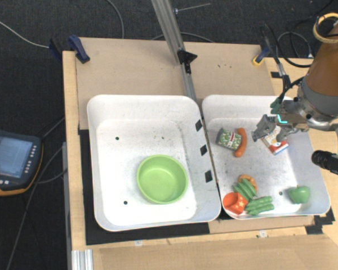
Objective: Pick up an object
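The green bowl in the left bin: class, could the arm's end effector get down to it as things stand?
Probably yes. The green bowl sits alone and open-topped in the left bin, nothing over it. The end effector hangs over the right bin and would have to cross.

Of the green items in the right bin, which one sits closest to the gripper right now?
The green can, lying just left of the gripper. The green pepper and the green pods lie farther off, along the bin's near edge.

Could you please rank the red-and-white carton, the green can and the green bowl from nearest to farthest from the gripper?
From the gripper:
1. Red-and-white carton, right bin, just below it.
2. Green can, right bin, to its left.
3. Green bowl, left bin.
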